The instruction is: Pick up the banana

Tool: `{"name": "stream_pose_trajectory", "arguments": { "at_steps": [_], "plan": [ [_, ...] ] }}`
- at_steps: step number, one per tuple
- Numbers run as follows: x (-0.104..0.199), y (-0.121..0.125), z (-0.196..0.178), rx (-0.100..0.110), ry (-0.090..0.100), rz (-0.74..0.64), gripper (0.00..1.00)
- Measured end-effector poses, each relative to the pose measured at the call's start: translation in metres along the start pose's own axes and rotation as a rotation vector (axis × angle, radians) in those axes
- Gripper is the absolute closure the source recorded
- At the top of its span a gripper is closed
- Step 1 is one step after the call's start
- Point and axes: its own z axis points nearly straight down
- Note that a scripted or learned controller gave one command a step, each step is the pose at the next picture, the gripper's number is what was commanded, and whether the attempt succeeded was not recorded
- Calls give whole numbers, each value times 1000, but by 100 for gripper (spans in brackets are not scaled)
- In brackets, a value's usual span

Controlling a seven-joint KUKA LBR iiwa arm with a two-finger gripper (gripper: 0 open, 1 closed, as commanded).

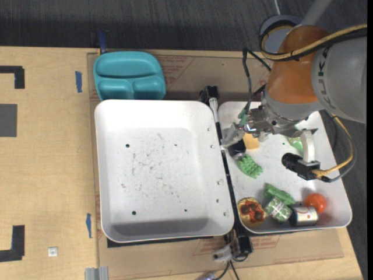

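Note:
A small yellow piece, seemingly the banana (pixel 252 142), shows in the upper left part of the right bin (pixel 338 212). My gripper (pixel 243 136) hangs directly over it, under the orange wrist band, and covers most of it. Whether the banana is gripped or just lies beneath the gripper is hidden by the gripper body.
The right bin also holds a green knobbly toy (pixel 250 167), a green packet (pixel 278 203), a dark red item (pixel 250 210), a small can (pixel 304 215), an orange-red ball (pixel 316 202) and a pale green piece (pixel 297 144). The left bin (pixel 111 156) adjoins it. A teal tray (pixel 129 76) lies behind.

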Motion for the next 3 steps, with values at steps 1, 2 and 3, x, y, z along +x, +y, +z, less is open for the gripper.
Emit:
{"name": "stream_pose_trajectory", "arguments": {
  "at_steps": [1, 2, 3],
  "plan": [
    [89, -47, 0, 1, 0, -15, 0],
    [120, -57, 38, -23, -21, -17, 0],
    [128, -57, 46, -29, -30, -31, 0]
  ]
}}
